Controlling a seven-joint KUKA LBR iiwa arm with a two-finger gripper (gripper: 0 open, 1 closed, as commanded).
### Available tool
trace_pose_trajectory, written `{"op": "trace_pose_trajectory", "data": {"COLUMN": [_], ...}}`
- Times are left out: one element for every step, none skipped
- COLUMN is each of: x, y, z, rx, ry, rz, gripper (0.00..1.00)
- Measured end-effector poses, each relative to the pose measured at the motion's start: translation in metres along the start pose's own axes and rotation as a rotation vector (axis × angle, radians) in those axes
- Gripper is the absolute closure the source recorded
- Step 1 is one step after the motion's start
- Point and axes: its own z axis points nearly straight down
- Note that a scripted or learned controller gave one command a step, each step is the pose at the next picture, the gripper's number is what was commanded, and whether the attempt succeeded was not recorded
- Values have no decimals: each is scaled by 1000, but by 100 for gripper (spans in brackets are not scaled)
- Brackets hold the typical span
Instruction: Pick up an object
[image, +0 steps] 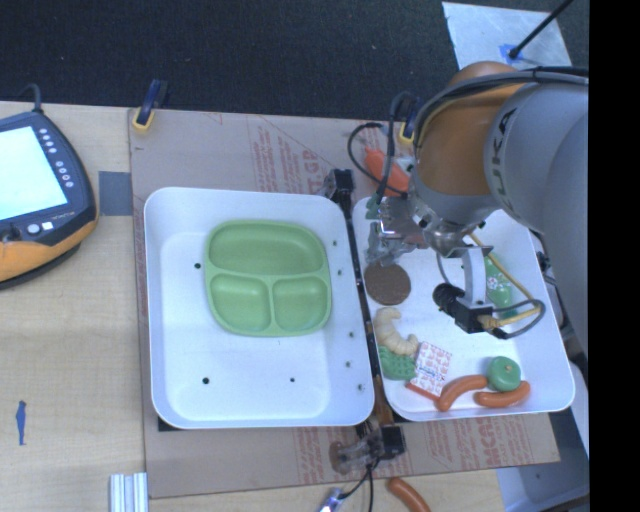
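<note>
The gripper (385, 243) hangs low over the brown disc (388, 284) in the right bin (545, 345) — nothing lifted yet — jaws' state I cannot tell.

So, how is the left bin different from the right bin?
The left bin holds one green divided plate; the right bin holds many small things, such as a brown disc and a sausage. The arm hangs over the right bin, not the left. Both are shallow and white.
</note>
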Motion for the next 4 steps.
{"op": "trace_pose_trajectory", "data": {"x": [-16,-58,-6,-18], "y": [4,-13,4,-13], "z": [4,4,-20,5], "rx": [-1,1,-1,1], "ry": [-1,0,1,-2], "rz": [4,4,2,1], "gripper": [100,100,100,100]}}
